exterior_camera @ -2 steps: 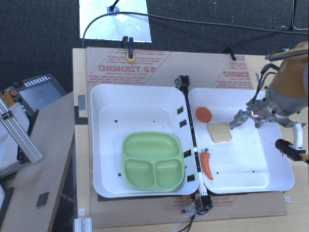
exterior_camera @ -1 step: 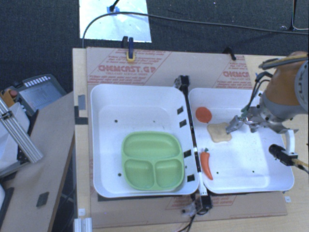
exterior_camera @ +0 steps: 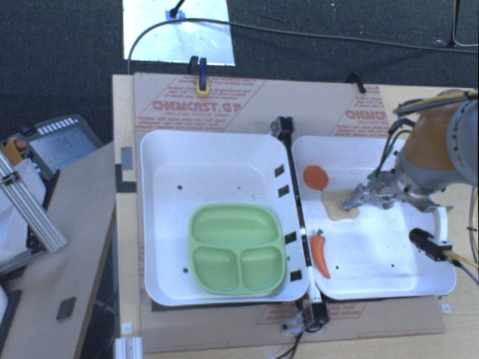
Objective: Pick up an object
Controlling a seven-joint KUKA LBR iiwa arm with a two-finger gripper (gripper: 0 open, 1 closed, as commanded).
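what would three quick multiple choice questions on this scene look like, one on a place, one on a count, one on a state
1. Where does the green plate lie?
A. in the left bin
B. in the right bin
C. on the bare bench

2. How many compartments does the green plate have?
A. one
B. three
C. five

3. How does the carrot sit?
A. standing upright
B. lying flat on the bin floor
C. on top of the green plate

Answers:
1 A: the plate rests on the floor of the left bin.
2 B: one long section runs above two smaller ones.
3 B: it lies flat in the right bin near the divider, away from the gripper at the tan flat piece.
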